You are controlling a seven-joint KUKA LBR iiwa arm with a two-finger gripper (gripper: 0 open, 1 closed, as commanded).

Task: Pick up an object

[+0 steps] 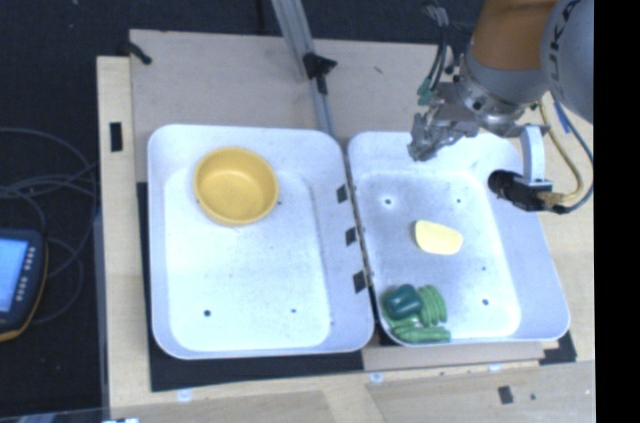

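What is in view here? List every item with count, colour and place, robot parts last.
Bins: two, white, side by side on the bench.
Bowl: one, yellow, upper left of the left bin.
Flat rounded piece: one, pale yellow, middle of the right bin.
Green objects: a small cluster, dark and lighter green, near front edge of the right bin; exact count hard to tell.
Metal pole: one, grey, slanting down from the top to the gap between the bins.
Handheld screen: one, dark with orange trim, far left, off the bench.
Arm: one, grey with orange band, upper right.
Gripper: one, over the right bin's back edge, nothing seen between its fingers.
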